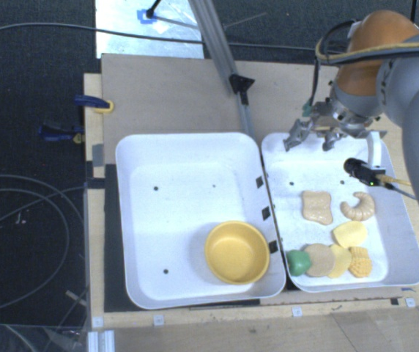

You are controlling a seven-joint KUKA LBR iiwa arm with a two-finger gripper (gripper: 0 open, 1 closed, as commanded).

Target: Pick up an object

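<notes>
A: Hovering over the far end of the right bin [396, 218], gripper [313, 136] fingers spread, nothing between them.

B: Nearest pickable item?

A: Tan flat biscuit-shaped piece [316, 206], toward six o'clock from the gripper, apart from it, bare bin floor between. Long axis runs roughly twelve to six.

B: Others?

A: Croissant-shaped piece [359, 206] just beside it at three o'clock. Yellow wedge [349, 234] below. Green piece [297, 262], round tan piece [318, 259] and waffle-textured piece [360, 262] crowd the near edge, touching. Yellow bowl [236, 251] sits in the left bin [143, 174], at eight o'clock, well apart.

B: Judgement?

A: Biscuit likeliest: closest, some room around it.
</notes>
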